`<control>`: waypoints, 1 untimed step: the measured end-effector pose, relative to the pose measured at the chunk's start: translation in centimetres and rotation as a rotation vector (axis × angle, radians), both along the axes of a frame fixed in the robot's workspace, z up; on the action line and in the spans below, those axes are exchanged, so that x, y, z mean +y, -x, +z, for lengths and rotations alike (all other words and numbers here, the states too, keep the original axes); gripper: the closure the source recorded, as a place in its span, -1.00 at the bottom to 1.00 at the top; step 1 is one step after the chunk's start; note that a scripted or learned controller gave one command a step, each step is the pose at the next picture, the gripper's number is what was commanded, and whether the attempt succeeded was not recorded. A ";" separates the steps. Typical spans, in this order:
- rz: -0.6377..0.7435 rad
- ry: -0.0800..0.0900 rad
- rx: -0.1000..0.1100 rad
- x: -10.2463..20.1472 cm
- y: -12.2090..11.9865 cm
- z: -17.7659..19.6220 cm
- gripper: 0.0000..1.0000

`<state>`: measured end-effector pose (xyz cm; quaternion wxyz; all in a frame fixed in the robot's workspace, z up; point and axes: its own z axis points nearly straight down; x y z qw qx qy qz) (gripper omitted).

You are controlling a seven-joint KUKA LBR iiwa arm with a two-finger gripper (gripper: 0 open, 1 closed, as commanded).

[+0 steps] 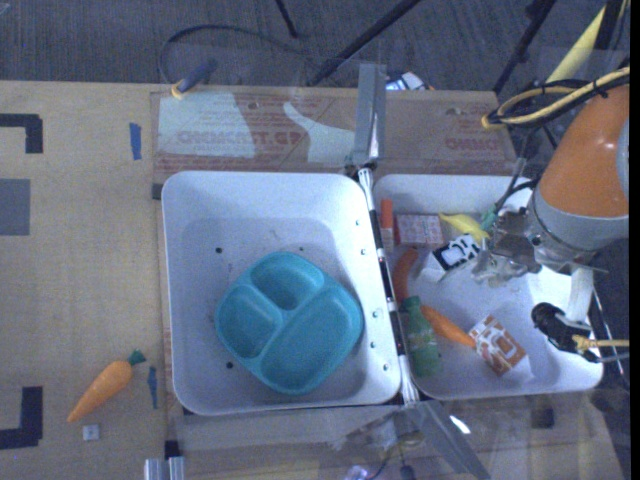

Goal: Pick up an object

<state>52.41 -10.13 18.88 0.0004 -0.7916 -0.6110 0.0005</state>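
My gripper [497, 261] hangs over the middle of the right bin [520, 380], below the grey wrist with its orange band. Just left of it lies a black-and-white patterned piece [457, 253], with a yellow item [459, 223] behind it. A reddish box [418, 230] sits at the back left of this bin. An orange-red tube [403, 269] and a green item [420, 340] lie along the left wall. An orange carrot [447, 328] and an orange-and-white box [497, 344] lie toward the front. Nothing is visibly held.
The left bin [190, 218] holds a teal divided plate [290, 320]. Another toy carrot [100, 389] lies on the bench left of the bins. A cardboard sheet [250, 133] lies behind the bins, and tripod legs stand beyond the bench.
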 end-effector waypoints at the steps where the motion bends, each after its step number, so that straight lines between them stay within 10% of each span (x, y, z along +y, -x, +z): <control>1: -0.163 0.001 -0.002 -1.6 1.8 3.6 1.00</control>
